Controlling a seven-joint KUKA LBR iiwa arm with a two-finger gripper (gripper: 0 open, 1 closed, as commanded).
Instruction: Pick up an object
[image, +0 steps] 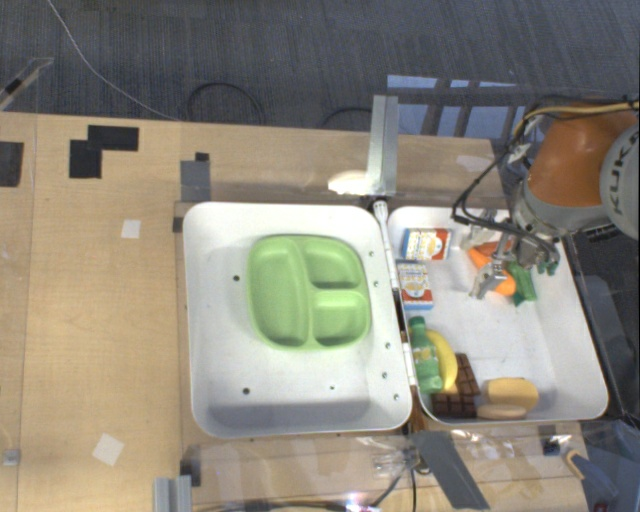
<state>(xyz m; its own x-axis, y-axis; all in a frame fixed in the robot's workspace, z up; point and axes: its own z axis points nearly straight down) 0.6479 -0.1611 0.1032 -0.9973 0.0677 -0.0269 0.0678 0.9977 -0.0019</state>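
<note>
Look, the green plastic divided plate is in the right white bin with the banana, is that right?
Not quite. The camera view shows the green plastic divided plate lying in the left white bin. The yellow banana is in the right white bin, near its front, so the two are in different bins.

Grey carpet (250, 50) is running behind the wooden bench (80, 330); black cable (215, 95) is lying on carpet beyond bench.
</note>
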